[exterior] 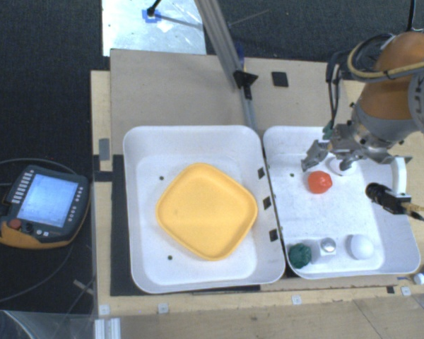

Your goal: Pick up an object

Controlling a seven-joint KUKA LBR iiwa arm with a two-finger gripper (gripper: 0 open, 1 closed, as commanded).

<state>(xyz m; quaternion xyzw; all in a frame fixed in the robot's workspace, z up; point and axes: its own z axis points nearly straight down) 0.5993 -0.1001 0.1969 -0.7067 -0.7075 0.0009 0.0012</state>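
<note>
Two white bins sit side by side on the bench; the left bin carries a yellow plate. Over the right bin's far edge, the gripper hangs open and empty just above a red ball. Along its near edge lie a green ball, a metal cap and a white ball.

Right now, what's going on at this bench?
The grey arm reaches in from the right over the right bin, its gripper hanging open just above the orange-red ball, with nothing between the fingers. A green object, a small silver object and a white ball lie along that bin's near edge. The left bin holds a yellow plate. Nothing is picked up yet.
</note>
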